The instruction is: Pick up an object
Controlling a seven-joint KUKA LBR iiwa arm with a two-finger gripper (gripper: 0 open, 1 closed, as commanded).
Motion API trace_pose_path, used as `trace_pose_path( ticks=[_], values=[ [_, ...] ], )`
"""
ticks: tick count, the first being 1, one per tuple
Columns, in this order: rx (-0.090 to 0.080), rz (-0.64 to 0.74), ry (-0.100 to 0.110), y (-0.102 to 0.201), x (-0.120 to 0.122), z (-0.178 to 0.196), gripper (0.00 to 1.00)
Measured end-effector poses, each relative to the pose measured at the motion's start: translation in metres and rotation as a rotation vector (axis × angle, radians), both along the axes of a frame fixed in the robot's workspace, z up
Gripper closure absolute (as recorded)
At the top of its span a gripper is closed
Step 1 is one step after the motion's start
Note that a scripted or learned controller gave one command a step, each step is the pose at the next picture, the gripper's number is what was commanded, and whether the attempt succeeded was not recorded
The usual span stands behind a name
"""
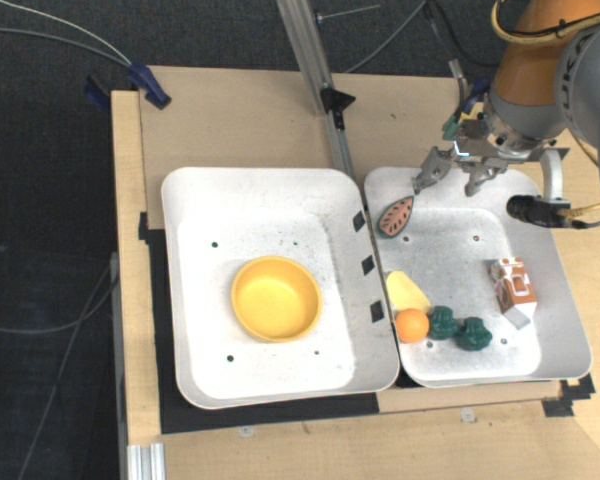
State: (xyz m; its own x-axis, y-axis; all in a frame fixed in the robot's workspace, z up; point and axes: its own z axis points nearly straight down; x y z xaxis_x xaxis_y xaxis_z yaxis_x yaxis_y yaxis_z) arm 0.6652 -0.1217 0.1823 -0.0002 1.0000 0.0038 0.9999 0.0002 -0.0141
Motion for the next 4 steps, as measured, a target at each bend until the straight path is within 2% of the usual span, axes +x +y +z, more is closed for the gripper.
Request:
trace_pose_path(
  ticks=[1,2,3,4],
  values=[
    [0.0,-0.002,0.002,-0.007,-0.006,-0.059,0.0],
    [0.0,-0.001,-0.01,-0.006,-0.003,-0.041,1.0],
    [-0.004,0.001,-0.025,-0.001,-0.002,0.007,1.0],
    [-0.004,0.001,-0.022,-0.001,0.0,0.053,1.0]
  ],
)
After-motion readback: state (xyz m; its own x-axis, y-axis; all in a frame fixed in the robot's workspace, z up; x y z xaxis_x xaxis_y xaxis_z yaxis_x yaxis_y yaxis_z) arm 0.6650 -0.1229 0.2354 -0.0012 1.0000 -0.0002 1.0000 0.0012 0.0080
